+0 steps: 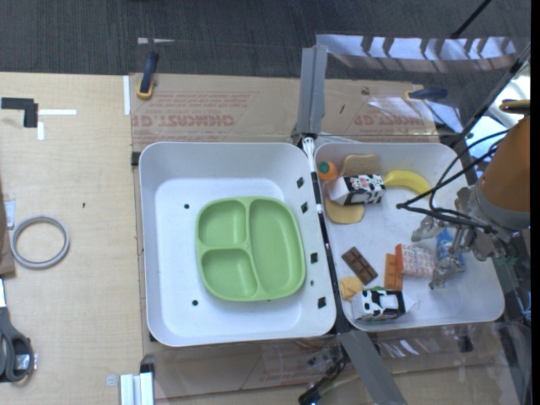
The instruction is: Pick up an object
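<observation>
Nearest the bench front in the right white bin (485, 310): black-and-white cow-print carton (381, 304), small yellow chunk (350, 288) beside it. Behind them: brown chocolate bar (360, 265), orange block (393, 271), clear crinkly packet (418, 261). My gripper (447, 264) hangs just right of that packet, over a blue-capped item (445, 245); can't tell jaw width, nothing visibly held. Further back: second cow-print carton (364, 188), yellow banana (407, 180). The left white bin (160, 251) holds a green three-compartment plastic tray (251, 248).
</observation>
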`<state>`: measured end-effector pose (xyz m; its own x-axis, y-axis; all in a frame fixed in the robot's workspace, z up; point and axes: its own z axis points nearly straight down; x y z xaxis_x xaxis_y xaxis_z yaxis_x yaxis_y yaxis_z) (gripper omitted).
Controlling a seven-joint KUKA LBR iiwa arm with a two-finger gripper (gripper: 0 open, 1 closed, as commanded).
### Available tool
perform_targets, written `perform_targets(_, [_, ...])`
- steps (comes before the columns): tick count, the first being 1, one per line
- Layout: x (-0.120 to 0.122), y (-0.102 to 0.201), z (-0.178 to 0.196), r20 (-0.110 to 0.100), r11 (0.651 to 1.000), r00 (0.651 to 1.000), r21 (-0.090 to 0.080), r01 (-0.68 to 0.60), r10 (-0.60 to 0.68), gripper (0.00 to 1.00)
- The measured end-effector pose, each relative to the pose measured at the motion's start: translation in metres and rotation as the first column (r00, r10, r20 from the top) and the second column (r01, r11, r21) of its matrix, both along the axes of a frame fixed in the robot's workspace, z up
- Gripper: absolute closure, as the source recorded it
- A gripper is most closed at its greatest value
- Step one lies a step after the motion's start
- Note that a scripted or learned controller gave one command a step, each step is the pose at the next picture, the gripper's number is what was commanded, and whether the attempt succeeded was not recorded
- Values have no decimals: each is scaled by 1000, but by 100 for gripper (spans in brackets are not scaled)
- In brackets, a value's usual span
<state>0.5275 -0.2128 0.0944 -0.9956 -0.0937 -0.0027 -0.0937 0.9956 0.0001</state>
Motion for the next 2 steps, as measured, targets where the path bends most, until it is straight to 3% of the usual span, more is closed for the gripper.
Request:
perform_targets(1, [-3,18,-2,0,1000,1000,1,19,-19,0])
perform_targets(2, [-4,10,-2,1,990,990,1,143,-143,0])
